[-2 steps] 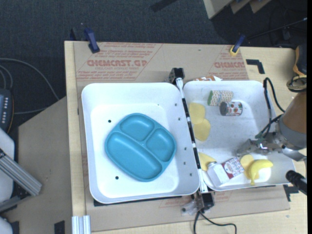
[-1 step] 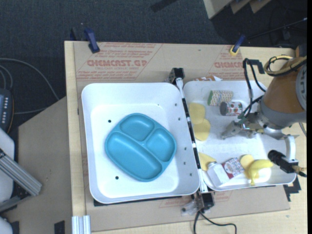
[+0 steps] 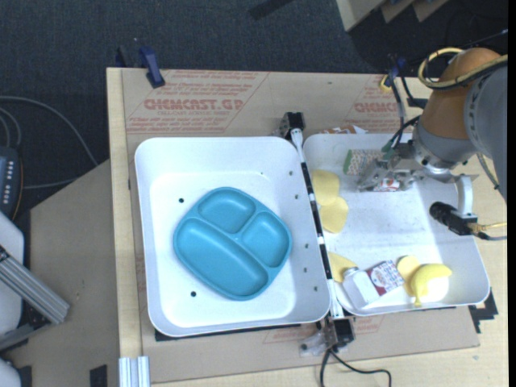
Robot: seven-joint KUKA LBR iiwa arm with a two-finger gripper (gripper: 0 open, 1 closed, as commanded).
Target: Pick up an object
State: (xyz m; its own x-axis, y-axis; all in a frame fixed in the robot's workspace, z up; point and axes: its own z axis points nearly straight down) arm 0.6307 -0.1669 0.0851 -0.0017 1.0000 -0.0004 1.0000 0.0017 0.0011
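Dark carpet surrounds a cardboard-covered bench (image 3: 201,99) on which two shallow white bins are set side by side. A glossy blue divided plate (image 3: 232,242) is seen in the left bin (image 3: 157,216). In the right bin (image 3: 476,285), yellow rounded pieces (image 3: 429,280) and a small packet (image 3: 385,278) lie near its front edge. The gripper (image 3: 385,174) is lowered near its back edge; whether its fingers are apart cannot be told.

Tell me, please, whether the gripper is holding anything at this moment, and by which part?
It cannot be told. The gripper is low in the right bin, by a small green and red object, but no hold is visible.
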